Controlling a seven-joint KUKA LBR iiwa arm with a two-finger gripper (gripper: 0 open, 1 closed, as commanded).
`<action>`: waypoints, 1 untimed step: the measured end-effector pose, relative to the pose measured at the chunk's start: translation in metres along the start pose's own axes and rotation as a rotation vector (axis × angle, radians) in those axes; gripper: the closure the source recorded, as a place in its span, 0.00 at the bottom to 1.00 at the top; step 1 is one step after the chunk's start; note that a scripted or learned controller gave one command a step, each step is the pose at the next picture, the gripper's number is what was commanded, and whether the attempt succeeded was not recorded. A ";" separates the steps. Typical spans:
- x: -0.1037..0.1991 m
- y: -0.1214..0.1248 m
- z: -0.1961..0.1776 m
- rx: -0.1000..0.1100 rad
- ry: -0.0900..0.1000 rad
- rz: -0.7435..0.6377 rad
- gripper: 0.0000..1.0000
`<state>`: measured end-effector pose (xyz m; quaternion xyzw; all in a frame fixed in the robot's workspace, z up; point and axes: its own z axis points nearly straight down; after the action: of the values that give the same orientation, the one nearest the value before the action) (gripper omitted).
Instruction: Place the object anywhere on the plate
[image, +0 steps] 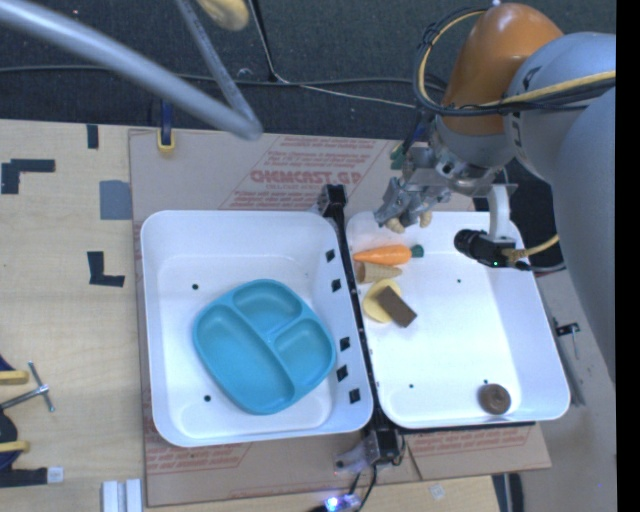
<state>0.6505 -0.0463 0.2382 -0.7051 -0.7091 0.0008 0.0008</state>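
Two white bins sit side by side: the left bin (160, 300) holds the blue plate (262, 345), a three-compartment dish lying flat near its middle, and the right bin (520, 330) holds the loose items. The gripper (405, 212) hangs over the right bin's 11 o'clock corner, near the black divider (345, 290) between the bins. A small tan piece (424, 217) shows at its tips, but the blur there leaves it unclear how wide the gripper stands or whether anything is truly caught between its fingers.

Just below the gripper, at its 6 o'clock, lies a toy carrot (383, 256), orange with a green end pointing toward 3 o'clock. Below that, a yellow and brown wedge (388, 304) rests near the divider, and a round brown piece (494, 399) sits well apart at the bin's 5 o'clock corner.

The step in hand looks like securing an object before carrying it over. Done well, it calls for confirming the grasp first, then lifting high enough to clear the divider and the bin walls, travelling toward 8 o'clock, and lowering over one of the plate's compartments, not its rim, so the piece does not roll off. If nothing is held, the carrot is the nearest candidate; closing across its narrow width should grip best.
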 end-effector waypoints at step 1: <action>0.062 0.008 0.010 0.000 0.000 -0.001 1.00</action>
<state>0.6583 0.0160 0.2283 -0.7048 -0.7094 0.0006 0.0008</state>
